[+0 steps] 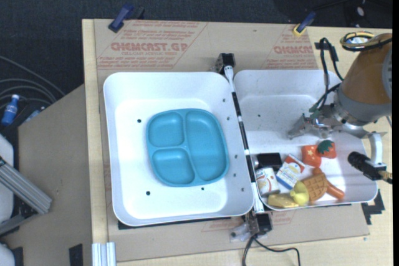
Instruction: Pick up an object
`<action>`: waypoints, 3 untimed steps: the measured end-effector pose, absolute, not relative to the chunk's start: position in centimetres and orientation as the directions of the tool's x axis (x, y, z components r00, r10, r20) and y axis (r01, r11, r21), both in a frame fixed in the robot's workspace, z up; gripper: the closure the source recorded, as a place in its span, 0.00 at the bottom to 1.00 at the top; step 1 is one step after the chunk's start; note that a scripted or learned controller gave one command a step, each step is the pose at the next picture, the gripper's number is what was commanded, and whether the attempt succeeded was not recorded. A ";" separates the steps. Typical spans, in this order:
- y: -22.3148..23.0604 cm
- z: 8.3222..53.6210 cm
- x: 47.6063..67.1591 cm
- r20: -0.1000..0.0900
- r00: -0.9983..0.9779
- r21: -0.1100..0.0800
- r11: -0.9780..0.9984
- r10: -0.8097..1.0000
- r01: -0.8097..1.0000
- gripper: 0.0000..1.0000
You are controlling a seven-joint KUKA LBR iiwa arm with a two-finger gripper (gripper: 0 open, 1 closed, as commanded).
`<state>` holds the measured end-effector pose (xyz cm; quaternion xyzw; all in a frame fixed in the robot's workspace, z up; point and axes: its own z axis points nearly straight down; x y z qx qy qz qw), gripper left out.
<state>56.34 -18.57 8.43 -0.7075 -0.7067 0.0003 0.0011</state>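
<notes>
Two bins; tool point(303, 127) over right bin point(274, 87), fingers spread, nothing held, near tomato point(313, 154).

A tan wooden bench point(187, 40) with red printed lettering carries two shallow white plastic bins: the left bin point(118, 152) and, touching its right side, the right bin point(274, 87). Blue clamps point(121, 17) grip the bench's far edge.

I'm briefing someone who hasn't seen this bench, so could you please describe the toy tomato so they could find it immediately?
Start at the right-hand white bin, then look to the cluster of toy food in its near corner. The tomato sits at the top of that cluster, just below the gripper. It is the only round red-orange piece with a green leafy top.
</notes>
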 end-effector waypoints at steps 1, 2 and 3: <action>-19.1 8.5 66.7 -0.001 -0.001 0.001 0.001 1.000 1.000 0.00; -20.9 8.5 61.4 0.001 0.000 -0.002 0.000 1.000 1.000 0.00; -20.1 8.4 54.8 0.001 0.001 -0.002 -0.001 1.000 1.000 0.00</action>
